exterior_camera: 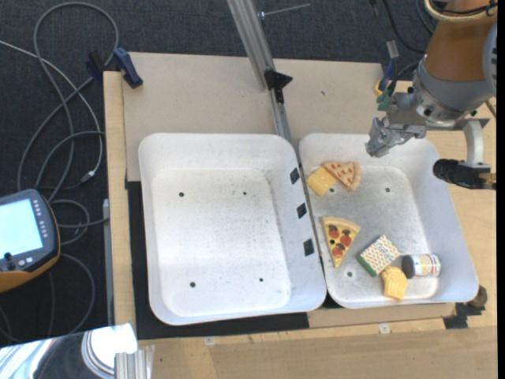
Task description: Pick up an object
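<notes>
Camera view: looking down at a slant on two white bins, arm (458, 46) reaching in from the right.
Gripper (380, 144): hanging above the far rim of the right bin (442, 212), nothing between its fingers that I can see.
Claw state: too small and dark to call, so I cannot tell whether it is spread or clenched.
Left bin (213, 227): bare white floor with a few dark holes, so the pick has to come from the other side.
Nearest targets: a yellow block (319, 181) touching a pizza slice (342, 174), both just below and left of the gripper; my guess is one of these is the aim, since the wrist sits closest to them.
Mid bin: a second pizza slice (340, 239) lying flat, apart from the rest, point toward the near edge.
Near corner: a patterned box (379, 254), a small yellow piece (394, 283) and a jar (423, 266) on its side, crowded together and touching or nearly so.
Why it matters: that corner cluster looks awkward for two fingers, while the lone slice offers clear space around it.
Progress: early, I judge; nothing lifted yet, every object resting on the bin floor.
Risk: the block and slice touch, so a descent there could nudge one while closing on the other.
</notes>
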